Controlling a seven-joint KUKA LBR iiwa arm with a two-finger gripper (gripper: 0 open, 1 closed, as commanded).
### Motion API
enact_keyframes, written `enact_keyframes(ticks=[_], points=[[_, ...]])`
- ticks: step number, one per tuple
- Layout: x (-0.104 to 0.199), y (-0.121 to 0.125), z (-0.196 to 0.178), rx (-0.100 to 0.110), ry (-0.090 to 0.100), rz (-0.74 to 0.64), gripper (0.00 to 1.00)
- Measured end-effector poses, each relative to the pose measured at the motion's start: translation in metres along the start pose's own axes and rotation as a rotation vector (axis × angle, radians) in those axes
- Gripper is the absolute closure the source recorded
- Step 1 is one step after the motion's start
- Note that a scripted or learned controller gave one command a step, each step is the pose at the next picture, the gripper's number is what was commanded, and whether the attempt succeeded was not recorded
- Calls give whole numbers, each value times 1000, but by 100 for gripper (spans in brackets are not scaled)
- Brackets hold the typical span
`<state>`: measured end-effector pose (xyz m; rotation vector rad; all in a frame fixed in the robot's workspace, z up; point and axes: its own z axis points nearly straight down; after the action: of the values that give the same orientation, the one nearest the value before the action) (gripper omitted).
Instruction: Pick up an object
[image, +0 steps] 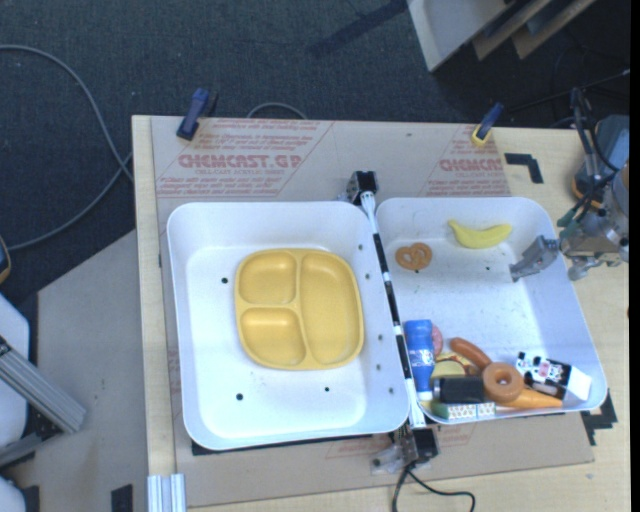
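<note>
The right bin (560, 310) holds the loose objects. A yellow banana (479, 234) lies near its far wall, with a brown pretzel (413, 257) to its left. Along the near wall sit a blue bottle (419, 352), a red sausage (468, 351), a brown donut (502, 381), an orange carrot (537, 398), a black block (461, 389) and a black-and-white item (548, 373). My gripper (535, 258) hangs over the right bin's far right part, to the right of and slightly nearer than the banana, and nothing shows in its grasp.
The left bin (200, 300) carries a yellow divided plate (298, 308). A black divider (385, 290) runs between the two bins. The arm's wrist (595, 240) comes in over the right bin's right rim. Blue clamps (194, 112) grip the board's far edge.
</note>
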<state>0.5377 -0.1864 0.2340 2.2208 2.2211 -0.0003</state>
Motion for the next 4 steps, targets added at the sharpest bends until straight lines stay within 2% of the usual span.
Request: enact_keyframes(ticks=[1,2,3,4], points=[[84,-59,29,2,2,-1,0],[135,54,50,-1,1,-1,0],[79,128,93,0,-1,0,0],[36,132,143,-8,-2,-1,0]])
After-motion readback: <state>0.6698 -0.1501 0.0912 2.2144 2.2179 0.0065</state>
